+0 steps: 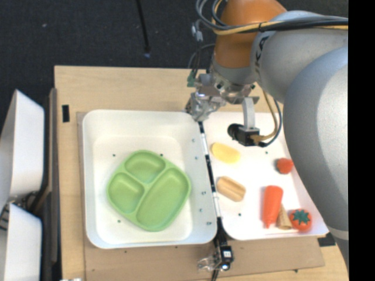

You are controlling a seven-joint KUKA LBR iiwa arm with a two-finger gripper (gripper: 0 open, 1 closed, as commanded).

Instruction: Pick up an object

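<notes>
Hovering pincer (200, 107) above bin divider (206, 163)

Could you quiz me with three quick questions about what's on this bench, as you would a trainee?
1. True or false: the green divided plate lies in the left bin.
2. Which item in the right bin lies closest to the gripper?
A. the carrot
B. the yellow piece
C. the strawberry
3. Fill in: the bread roll lies just below the ____ piece in the picture.

Key: 1 true; 2 B; 3 yellow.
</notes>
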